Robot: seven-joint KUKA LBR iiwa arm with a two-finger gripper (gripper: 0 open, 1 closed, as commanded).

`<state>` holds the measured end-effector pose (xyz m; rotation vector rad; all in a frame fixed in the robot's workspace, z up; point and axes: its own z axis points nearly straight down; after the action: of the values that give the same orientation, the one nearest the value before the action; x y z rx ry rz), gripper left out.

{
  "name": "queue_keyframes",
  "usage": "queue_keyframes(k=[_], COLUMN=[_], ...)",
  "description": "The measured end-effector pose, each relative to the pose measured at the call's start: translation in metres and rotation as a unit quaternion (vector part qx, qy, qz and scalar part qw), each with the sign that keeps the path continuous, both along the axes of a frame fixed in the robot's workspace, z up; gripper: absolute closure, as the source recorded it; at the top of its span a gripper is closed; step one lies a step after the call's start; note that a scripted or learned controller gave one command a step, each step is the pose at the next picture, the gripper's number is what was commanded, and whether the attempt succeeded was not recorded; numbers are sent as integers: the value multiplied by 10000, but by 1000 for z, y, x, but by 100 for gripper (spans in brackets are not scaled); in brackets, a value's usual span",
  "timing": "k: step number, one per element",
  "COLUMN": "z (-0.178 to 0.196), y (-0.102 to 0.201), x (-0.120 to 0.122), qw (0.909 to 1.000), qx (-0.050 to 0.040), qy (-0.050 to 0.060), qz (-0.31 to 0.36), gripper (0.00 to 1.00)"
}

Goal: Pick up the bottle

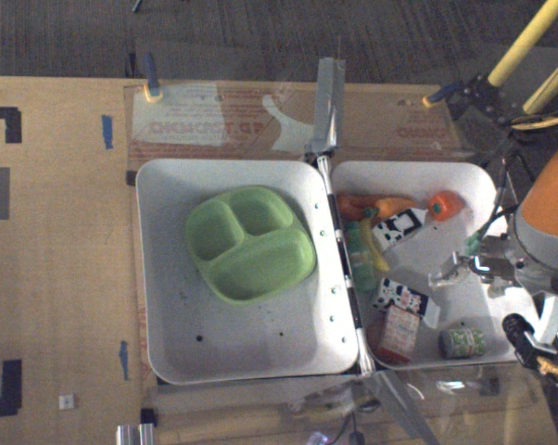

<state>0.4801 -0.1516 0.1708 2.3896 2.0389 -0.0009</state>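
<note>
Bottle (360, 253), green, lies along left wall of right bin (464, 172), wedged among clutter, so reach is tight. Gripper (464, 265) hovers mid-bin, right of bottle, nothing in it; can't tell if fingers are apart or together. Green plate (251, 244) sits in left bin (168, 276).

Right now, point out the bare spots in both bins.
Left bin: bare floor below and left of the green divided plate. Right bin: a bare patch mid-floor near the end effector; its left side and bottom edge are crowded with toys.
</note>
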Motion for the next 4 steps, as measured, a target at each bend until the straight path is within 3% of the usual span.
queue_keyframes(k=[1, 2, 3, 4], z=[-59, 125, -64, -54], y=[37, -44, -57, -58], x=[8, 6, -1, 0], qw=[9998, 9998, 9997, 9997], qx=[-27, -6, 40, 19], qy=[-147, -8, 25, 7], qz=[154, 196, 232, 227], gripper=[0, 0, 0, 100])
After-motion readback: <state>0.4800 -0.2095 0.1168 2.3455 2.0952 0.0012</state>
